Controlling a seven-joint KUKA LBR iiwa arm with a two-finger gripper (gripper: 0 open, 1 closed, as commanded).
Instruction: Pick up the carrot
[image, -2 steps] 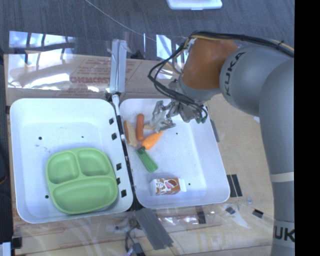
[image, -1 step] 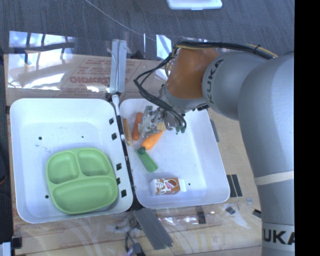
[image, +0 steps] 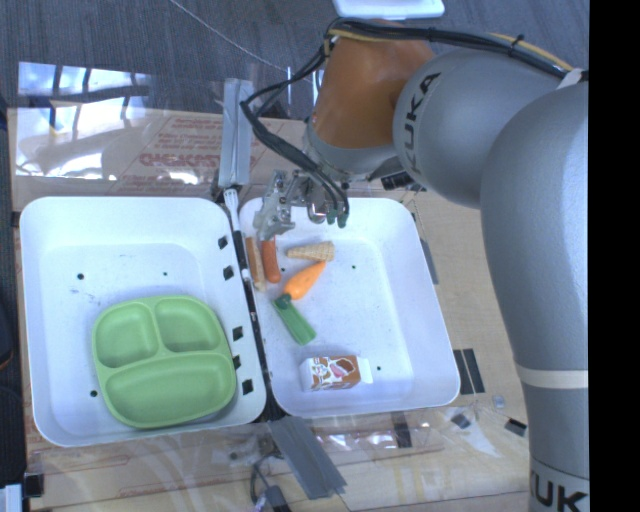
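While the grey arm (image: 500, 140) reaches in from three o'clock, its gripper (image: 300, 205) hangs over the far edge of the right bin (image: 400, 300), near that bin's eleven o'clock corner; whether the fingers are spread or pressed together I cannot tell, and nothing shows between them. The carrot (image: 303, 280) lies on the floor of the right bin, below the gripper toward six o'clock and apart from it, its thick end pointing to about seven o'clock. Just at its twelve o'clock lies a pale cone (image: 310, 251), and at its ten o'clock a hot dog (image: 264, 261) rests against the bin's left wall. A green stick-shaped piece (image: 295, 319) sits close at the carrot's six o'clock, and a small carton (image: 335, 372) lies farther on toward five o'clock. In the left bin (image: 60, 250) a green divided plate (image: 163, 360) sits toward six o'clock.
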